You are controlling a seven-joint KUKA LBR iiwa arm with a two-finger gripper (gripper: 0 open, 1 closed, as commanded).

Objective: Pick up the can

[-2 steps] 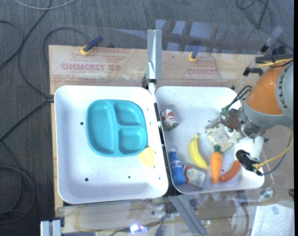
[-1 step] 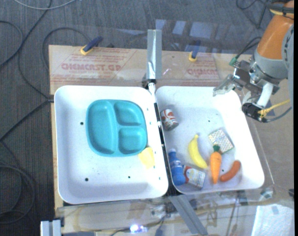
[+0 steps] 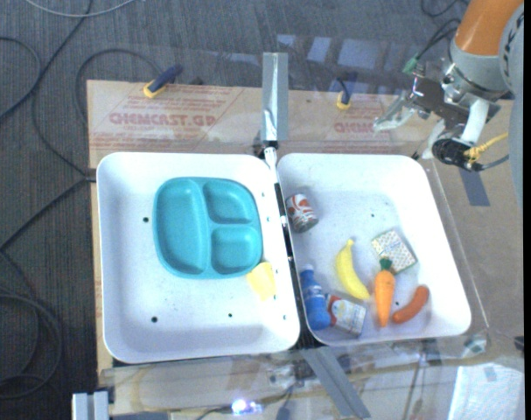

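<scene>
The can (image 3: 301, 212), short, with a red and white label, lies on its side in the right bin (image 3: 361, 169), close against the bin's left wall. My gripper (image 3: 415, 105) hangs above the bench beyond the right bin's far right corner, well away from the can, up and to its right. Nothing is visible in the gripper.
The right bin also holds a blue bottle (image 3: 314, 297), a small red and white container (image 3: 346, 314), a banana (image 3: 349, 269), a carrot (image 3: 383, 294), a sausage (image 3: 411, 304) and a patterned packet (image 3: 394, 249). The left bin (image 3: 125, 322) holds a teal divided plate (image 3: 208, 226) and a yellow piece (image 3: 262, 280).
</scene>
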